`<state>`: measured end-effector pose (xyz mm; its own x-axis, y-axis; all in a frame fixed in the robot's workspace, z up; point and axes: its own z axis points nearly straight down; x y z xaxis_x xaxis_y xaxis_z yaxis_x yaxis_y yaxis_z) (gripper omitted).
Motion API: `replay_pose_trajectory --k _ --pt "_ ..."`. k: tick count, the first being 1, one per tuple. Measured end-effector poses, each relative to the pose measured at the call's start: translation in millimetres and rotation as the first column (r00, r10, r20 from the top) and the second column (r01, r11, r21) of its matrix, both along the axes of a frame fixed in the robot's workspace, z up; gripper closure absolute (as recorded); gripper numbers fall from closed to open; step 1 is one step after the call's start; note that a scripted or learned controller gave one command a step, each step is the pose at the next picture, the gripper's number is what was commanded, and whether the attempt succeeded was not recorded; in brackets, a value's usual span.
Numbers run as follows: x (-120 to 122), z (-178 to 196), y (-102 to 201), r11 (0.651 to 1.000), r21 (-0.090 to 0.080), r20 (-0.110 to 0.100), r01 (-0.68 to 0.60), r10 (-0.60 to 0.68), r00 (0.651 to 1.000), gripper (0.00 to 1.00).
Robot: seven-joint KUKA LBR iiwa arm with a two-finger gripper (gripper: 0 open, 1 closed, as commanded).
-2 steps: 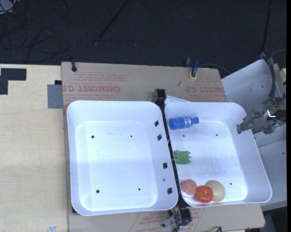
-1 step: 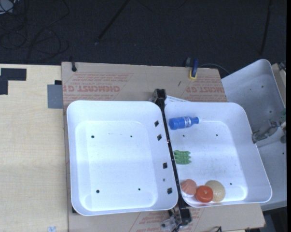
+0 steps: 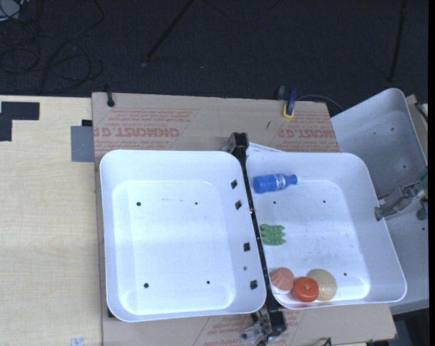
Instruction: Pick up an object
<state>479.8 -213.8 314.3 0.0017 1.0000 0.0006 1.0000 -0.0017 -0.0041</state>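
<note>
Now, bench top (image 3: pixel 37 215): pale wood at 9 o'clock of the view, with black patches (image 3: pixel 14 117) and a grey square (image 3: pixel 81 143) towards 10 o'clock.
Cardboard sheet (image 3: pixel 203 121): brown with red print, lying under both bins; a blue and yellow clip (image 3: pixel 290 102) sits on its far edge at about 1 o'clock.
Left bin (image 3: pixel 105 229): shallow and white, left of centre, with a few small dark dots on its floor.
Black strip (image 3: pixel 249 215): runs from 12 to 6 o'clock between the two bins, touching both rims.
Right bin (image 3: pixel 368 222): shallow and white, right of centre; it holds every loose object.
Blue bottle (image 3: pixel 274 182): lies on its side at 11 o'clock in the right bin, just beside the strip, cap end towards 3 o'clock.
Green object (image 3: pixel 272 234): small and ridged, at 9 o'clock in the right bin, apart from the bottle; what it is cannot be told.
Pink round piece (image 3: pixel 281 278): at 7 o'clock in the right bin, near the corner.
Red round piece (image 3: pixel 305 289): touching the pink one on its 4 o'clock side.
Tan round piece (image 3: pixel 322 283): touching the red one at its 2 o'clock side.
Pale grey panel (image 3: pixel 376 128): slanted, at 2 o'clock beyond the right bin.
Metal bracket (image 3: pixel 397 200): at 3 o'clock, just outside the right bin's rim.
</note>
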Motion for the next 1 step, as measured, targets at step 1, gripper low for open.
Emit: replay_pose_trajectory --k 1 --pt "20.0 -35.3 1.6 1.0 0.001 -0.001 -0.005 0.005 1.0 0.0"
